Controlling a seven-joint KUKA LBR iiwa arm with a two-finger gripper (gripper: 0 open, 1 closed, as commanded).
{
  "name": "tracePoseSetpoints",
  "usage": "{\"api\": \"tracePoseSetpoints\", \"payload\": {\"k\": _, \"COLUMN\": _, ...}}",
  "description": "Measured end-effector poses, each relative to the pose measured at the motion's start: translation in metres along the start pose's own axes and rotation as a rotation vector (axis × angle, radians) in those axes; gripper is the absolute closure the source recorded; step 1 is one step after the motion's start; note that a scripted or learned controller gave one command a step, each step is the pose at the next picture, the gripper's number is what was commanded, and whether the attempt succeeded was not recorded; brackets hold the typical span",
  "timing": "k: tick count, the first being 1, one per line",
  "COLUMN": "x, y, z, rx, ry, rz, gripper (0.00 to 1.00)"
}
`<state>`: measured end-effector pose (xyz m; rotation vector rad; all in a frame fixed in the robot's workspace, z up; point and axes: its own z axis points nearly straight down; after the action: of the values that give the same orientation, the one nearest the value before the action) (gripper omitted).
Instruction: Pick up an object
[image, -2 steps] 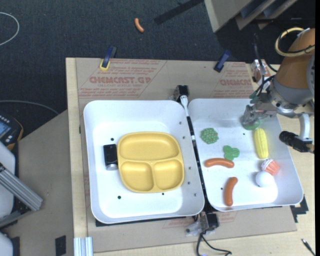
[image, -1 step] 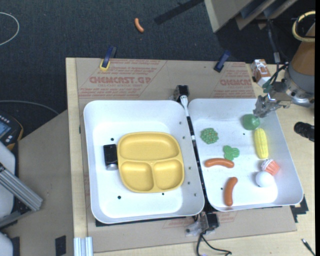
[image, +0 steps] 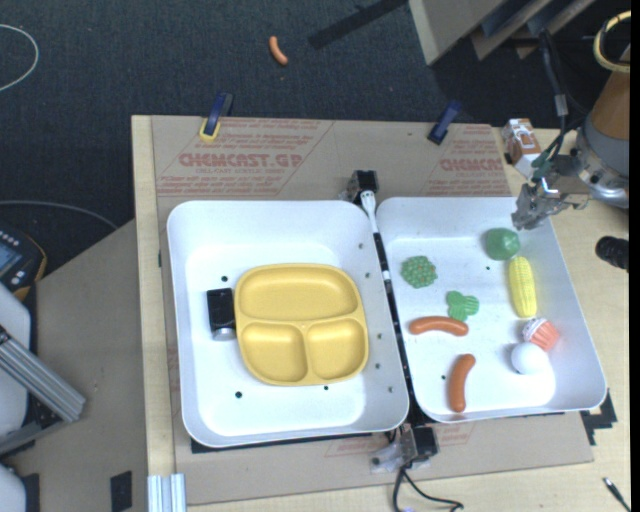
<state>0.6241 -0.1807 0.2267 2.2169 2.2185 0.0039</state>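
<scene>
- Dark carpet is seen around a counter (image: 300, 150) topped with brown board printed with red lettering, on which two shallow white bins stand side by side.
- Pickable objects are gathered in the right bin (image: 575, 385): a round green piece (image: 500, 242) lies near the far right corner, with a yellow corn cob (image: 522, 285) just beside it on the near side.
- A bumpy green piece (image: 419, 271) is found toward the bin's left wall, and a smaller leafy green piece (image: 461, 304) is placed just above an orange sausage (image: 438, 325).
- A second orange sausage (image: 460, 382) lies nearer the front rim, roughly upright in the view.
- A white ball (image: 525, 357) and a pink-and-white piece (image: 541, 333) are touching, or nearly so, near the right wall.
- The gripper (image: 528, 213) is positioned over the far right rim of the right bin, just beyond the round green piece; nothing is seen between its fingers, and whether they are apart or together cannot be told.
- The arm's grey wrist (image: 605, 165) is seen reaching in from the right.
- The left bin (image: 190, 240) is occupied by a yellow three-compartment tray (image: 298, 322), with a small black block (image: 220, 309) touching its left edge.
- A blue-and-yellow clamp (image: 213, 119) and a dark blue clamp (image: 443, 123) are fixed to the far edge of the board.
- A small orange item (image: 278, 50) lies on the carpet beyond the counter.
</scene>
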Motion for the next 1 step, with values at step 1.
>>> {"api": "tracePoseSetpoints", "payload": {"k": 1, "x": 0.0350, "y": -0.0329, "z": 0.0051, "rx": 0.009, "ry": 0.004, "rz": -0.001, "gripper": 1.00}}
